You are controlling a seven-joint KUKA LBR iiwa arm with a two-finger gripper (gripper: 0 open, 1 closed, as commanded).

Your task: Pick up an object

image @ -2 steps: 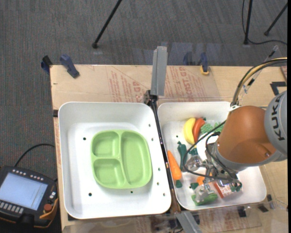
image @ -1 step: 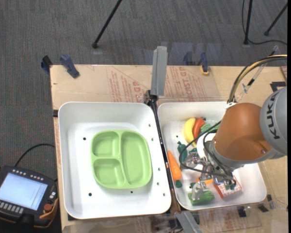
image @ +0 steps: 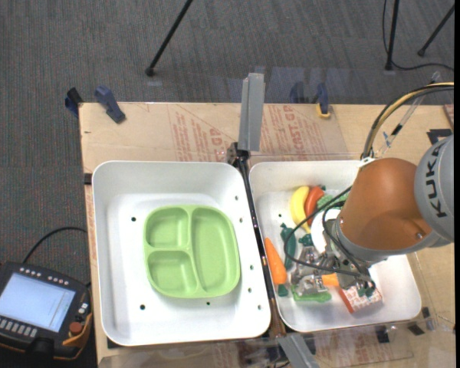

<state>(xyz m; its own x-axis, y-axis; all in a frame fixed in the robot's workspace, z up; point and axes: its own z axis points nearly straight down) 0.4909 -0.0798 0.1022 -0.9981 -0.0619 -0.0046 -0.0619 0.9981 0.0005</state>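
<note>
Orange band on the arm (image: 387,205) fills the right bin (image: 406,297), and the tool (image: 322,271) is down low among the clutter near the bin's front. Right beside it sits a carrot (image: 274,261), lying lengthwise by the bin's left wall, and a red-and-white packet (image: 360,297) just to its right. A green piece (image: 313,297) lies under the tool, possibly touching it; the metal there is too tangled to read, so whether the tool is spread or closed, or has anything, I cannot tell. Further back, a banana (image: 299,203) and a red-orange pepper (image: 313,198) lie together. The left bin (image: 115,282) carries a green tray (image: 192,251).
</note>
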